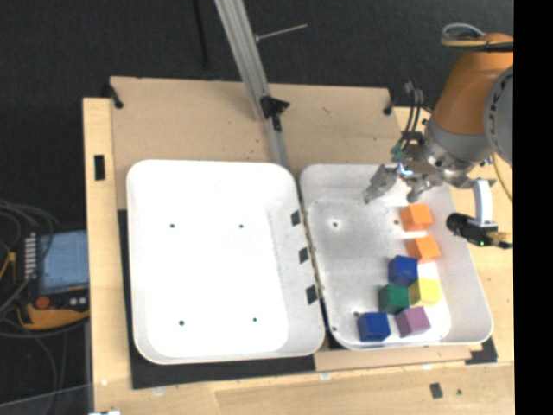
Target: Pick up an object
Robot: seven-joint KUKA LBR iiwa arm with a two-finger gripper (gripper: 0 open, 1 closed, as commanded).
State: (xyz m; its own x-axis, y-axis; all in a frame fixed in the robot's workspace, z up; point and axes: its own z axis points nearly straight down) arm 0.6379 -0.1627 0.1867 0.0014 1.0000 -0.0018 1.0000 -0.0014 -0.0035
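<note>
Gripper [393, 180] is seen hanging over the top part of the right bin [346, 258], with its fingers spread apart and nothing caught between them, nothing touched either as far as can be told. No object has been picked yet, so any of the blocks could be the target. Closest to the pincer is an orange block [416, 216], just below and to its right; a second orange block [423, 247] sits just beyond that. Further down from the first orange block a tight bunch is found: blue block [402, 269], green block [394, 296], yellow block [425, 290], purple block [413, 321] and another blue cube [373, 326]. Trouble could easily be had there, since packed neighbours may get nudged or wedged between the fingers. The left bin [216, 258] lies well away from the orange block.
</note>
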